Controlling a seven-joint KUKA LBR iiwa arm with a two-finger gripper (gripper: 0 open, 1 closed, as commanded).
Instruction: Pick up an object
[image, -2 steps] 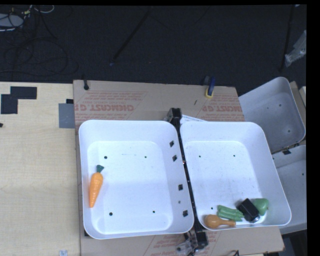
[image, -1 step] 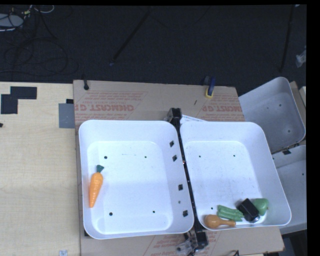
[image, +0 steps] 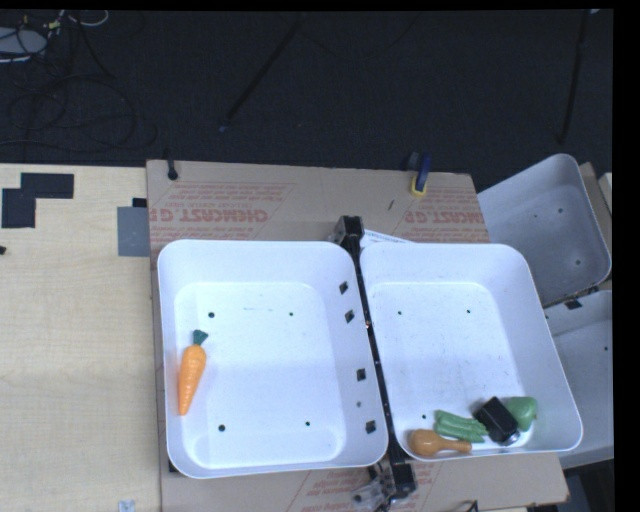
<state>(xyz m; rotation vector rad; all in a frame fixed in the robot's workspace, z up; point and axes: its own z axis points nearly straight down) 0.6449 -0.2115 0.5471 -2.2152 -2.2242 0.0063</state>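
An orange toy carrot (image: 191, 374) with a green top lies against the left wall of the left bin (image: 255, 455). In the near right corner of the right bin (image: 450, 262) several small things are bunched together: a tan pear-shaped piece (image: 436, 443), a green pod-like piece (image: 459, 426), a black block (image: 497, 419) and a light green piece (image: 522, 408) behind the block.
A black divider strip (image: 364, 340) runs between the two bins. The bins rest on a cardboard sheet (image: 300, 200) on a wooden bench (image: 70, 330). A grey metal panel (image: 545, 220) stands at the right. A small blue and yellow clamp (image: 421, 175) sits on the cardboard's far edge.
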